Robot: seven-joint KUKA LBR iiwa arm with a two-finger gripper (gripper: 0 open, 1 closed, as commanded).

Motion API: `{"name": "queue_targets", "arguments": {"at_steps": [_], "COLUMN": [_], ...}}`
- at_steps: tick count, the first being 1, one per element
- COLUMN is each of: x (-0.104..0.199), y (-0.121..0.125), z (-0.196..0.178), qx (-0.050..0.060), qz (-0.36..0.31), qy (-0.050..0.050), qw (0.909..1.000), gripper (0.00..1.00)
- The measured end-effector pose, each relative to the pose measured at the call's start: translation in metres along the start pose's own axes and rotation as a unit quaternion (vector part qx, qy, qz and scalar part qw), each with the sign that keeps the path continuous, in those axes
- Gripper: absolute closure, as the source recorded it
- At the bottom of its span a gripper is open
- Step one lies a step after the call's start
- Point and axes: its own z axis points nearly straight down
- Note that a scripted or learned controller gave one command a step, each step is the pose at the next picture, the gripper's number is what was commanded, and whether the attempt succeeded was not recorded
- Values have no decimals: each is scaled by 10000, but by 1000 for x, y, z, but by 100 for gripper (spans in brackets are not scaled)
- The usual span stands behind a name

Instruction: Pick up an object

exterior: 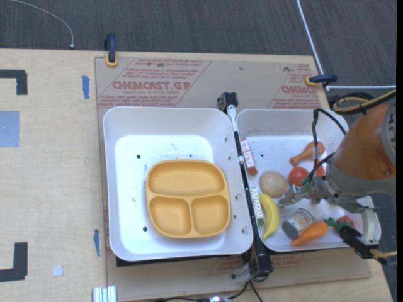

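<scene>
While the gripper (301, 195) hangs low in the right bin (277, 124), its fingers are slightly apart and hold nothing. The tomato (298, 175) lies just at their 12 o'clock, the can (297, 222) at 6 o'clock.

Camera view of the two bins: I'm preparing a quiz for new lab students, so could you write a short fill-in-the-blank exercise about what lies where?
1. The divided yellow plate lies in the ____ bin.
2. The plate has ____ compartments.
3. The banana lies in the right bin, against its ____ wall.
4. The carrot lies right beside the small ____.

Missing words: left; three; left; can
</scene>
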Motion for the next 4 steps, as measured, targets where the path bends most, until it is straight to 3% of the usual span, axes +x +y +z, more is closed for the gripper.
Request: {"name": "queue_targets", "arguments": {"at_steps": [1, 2, 3, 4], "x": [-7, -7, 21, 20], "y": [1, 0, -6, -3], "z": [-11, -11, 1, -11], "qx": [-47, -44, -14, -65], "qz": [25, 24, 57, 64], "qy": [-89, -87, -96, -120], "qw": [9999, 9999, 9999, 9999], "gripper": [100, 0, 0, 100]}}
